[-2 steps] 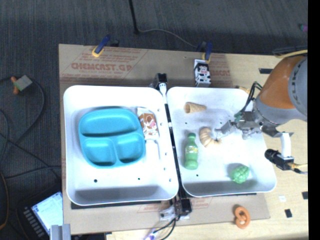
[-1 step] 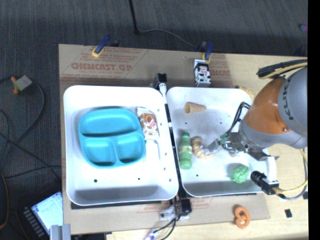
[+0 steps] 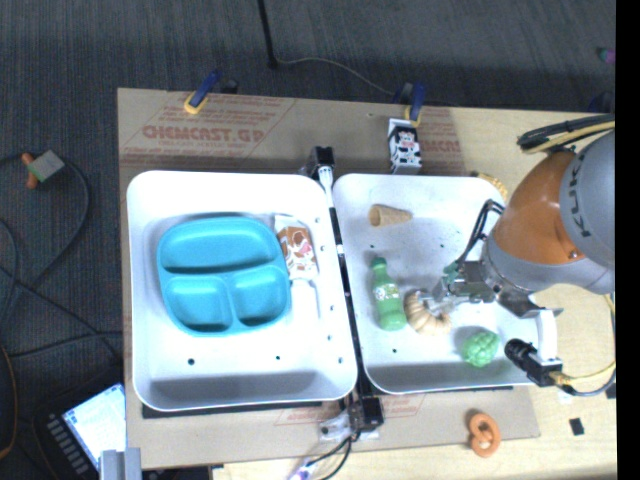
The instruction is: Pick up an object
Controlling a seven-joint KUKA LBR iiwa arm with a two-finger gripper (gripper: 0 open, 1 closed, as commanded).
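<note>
Low in the right white bin (image 3: 400, 190), two-finger gripper (image 3: 437, 301) beneath the grey arm's orange band (image 3: 535, 218), poised at a tan, shell-like object (image 3: 424, 314); fingers too small and dark to call spread or pressed together. Just left, touching the tan piece, green plastic bottle (image 3: 385, 293), lying flat. Near the front wall, green knobbly lump (image 3: 479, 347). Toward the back, tan cone (image 3: 389, 215). In the left white bin (image 3: 145, 298), blue three-compartment tray (image 3: 222, 272) beside a small brown-and-white packet (image 3: 297, 249). On the bench, orange ring (image 3: 484, 432).
</note>
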